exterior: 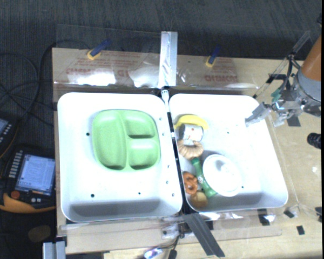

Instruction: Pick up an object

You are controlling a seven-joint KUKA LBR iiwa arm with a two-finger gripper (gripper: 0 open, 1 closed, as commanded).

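While two shallow white bins lie side by side on the bench (59, 63), the left bin (70, 161) holds a green divided plate (126, 139), lying flat with its long axis running toward and away from the camera. The right bin (259, 161) carries a cluster of small things pressed against its left wall: a white round lid or bowl (222, 174) nearest the middle, a yellow-topped toy figure (190, 127) at the far end, a tan ring-shaped piece (193, 151) touching it, a green object (207, 188) partly hidden under the white piece, and orange and brown bits (190, 183) at the near corner. Together they form a row running along the dividing wall. The gripper (267, 111) hangs over the right bin's far right corner, well apart from the cluster, nothing between its fingers; whether they are spread or closed I cannot tell.
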